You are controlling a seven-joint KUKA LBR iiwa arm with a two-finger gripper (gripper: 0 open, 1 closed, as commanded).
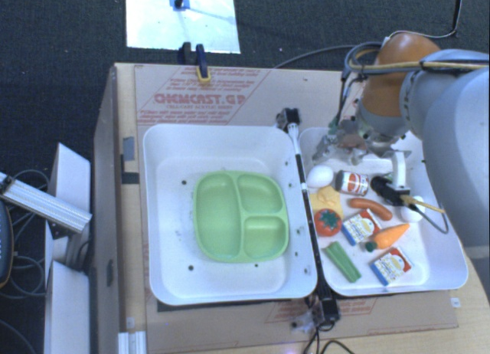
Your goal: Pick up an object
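My gripper (344, 142) is low over the far end of the right bin (452, 257), under the orange band of the arm. Just in front of it lie a white egg (319, 175) and a small can with a red label (352, 183). Further toward the front are a yellow cheese slice (326, 199), a red tomato (328, 222), a sausage (371, 208), an orange carrot (389, 235), a green stick (341, 260) and two small cartons (358, 229) (390, 265). I see nothing held in the gripper.
The left bin (164, 191) holds a green divided plate (241, 216). A black clamp (289, 120) sits on the rim between the bins. The arm's grey body covers the right bin's far right corner.
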